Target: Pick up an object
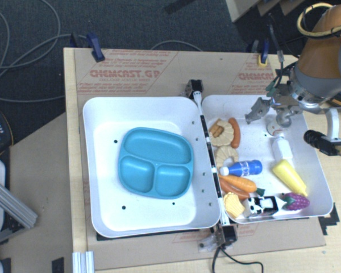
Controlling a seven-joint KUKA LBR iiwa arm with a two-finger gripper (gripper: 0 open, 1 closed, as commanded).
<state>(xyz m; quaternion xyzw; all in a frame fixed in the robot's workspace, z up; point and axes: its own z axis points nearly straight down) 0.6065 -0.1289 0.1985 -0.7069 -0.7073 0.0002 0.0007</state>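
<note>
Gripper point(267, 111) spread open, empty, over right bin point(324, 178) far end; descend centred on yellow cone point(288, 176), clench.

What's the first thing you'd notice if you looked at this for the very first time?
Probably the big blue divided plate, sitting alone in the left bin. Next, the colourful pile of toy food in the right bin: a yellow corn cob, a carrot and a blue-and-white bottle. The robot's tool hangs over that bin's far end.
</note>
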